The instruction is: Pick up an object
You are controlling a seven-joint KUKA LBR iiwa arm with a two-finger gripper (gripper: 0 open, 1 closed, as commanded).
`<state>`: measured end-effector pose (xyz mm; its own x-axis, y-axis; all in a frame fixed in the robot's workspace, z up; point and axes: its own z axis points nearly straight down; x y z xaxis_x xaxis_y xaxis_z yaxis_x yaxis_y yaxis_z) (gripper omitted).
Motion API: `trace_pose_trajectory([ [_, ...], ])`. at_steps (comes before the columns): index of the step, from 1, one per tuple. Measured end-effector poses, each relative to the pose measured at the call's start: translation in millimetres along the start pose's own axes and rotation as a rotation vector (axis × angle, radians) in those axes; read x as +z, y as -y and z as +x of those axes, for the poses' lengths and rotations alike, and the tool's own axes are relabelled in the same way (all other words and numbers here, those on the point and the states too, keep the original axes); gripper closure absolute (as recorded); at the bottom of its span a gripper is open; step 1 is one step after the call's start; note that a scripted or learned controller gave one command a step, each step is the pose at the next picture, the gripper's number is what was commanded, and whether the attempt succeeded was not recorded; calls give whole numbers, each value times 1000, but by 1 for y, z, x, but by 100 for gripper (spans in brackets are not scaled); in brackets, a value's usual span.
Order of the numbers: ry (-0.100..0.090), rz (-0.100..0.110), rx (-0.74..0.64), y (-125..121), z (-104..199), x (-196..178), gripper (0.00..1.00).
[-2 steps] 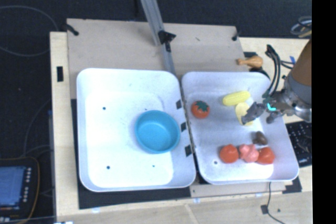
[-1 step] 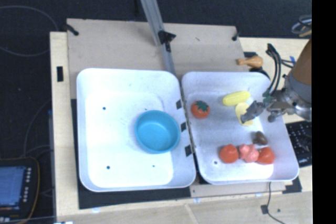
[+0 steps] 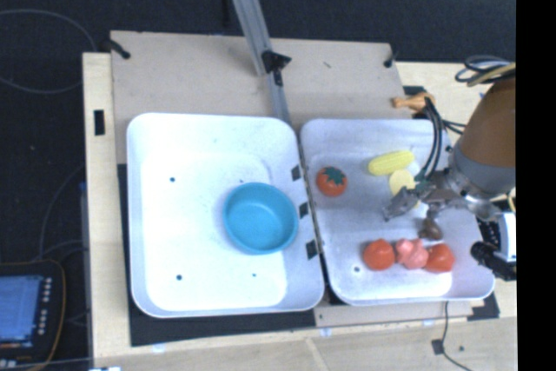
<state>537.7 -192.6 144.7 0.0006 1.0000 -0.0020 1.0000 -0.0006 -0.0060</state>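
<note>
**Gripper low in the right bin, nothing lifted yet**

Camera view: the arm (image 3: 488, 135) reaches in over the right bin (image 3: 347, 135), and its gripper (image 3: 415, 206) hangs low near the middle of that bin. Whether the fingers are apart or together I cannot tell; the metal parts blur into the white floor, and nothing can be seen between them. By that reading the pick is still to be done: every object lies on the bin floor.

Taking the gripper as the landmark, the candidates sit close around it. The corn (image 3: 390, 162) lies just above it, with a small yellow piece (image 3: 400, 181) touching or nearly touching the gripper's upper side. A small brown thing (image 3: 430, 229) lies just below it. Further below, a row of three rests side by side: a red ball (image 3: 378, 255), a pink piece (image 3: 412, 254) and another red piece (image 3: 440, 258). A tomato (image 3: 331, 180) sits well to the gripper's left, near the bin wall.

The crowding is the likely trouble: closing here could nudge neighbours instead of catching one. The left bin (image 3: 156, 152) holds a blue bowl (image 3: 259, 218), well away and no obstacle.
</note>
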Motion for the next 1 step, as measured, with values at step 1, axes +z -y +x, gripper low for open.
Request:
trace_pose_trajectory([
  [1,3,-8,1,0,-2,46,0],
])
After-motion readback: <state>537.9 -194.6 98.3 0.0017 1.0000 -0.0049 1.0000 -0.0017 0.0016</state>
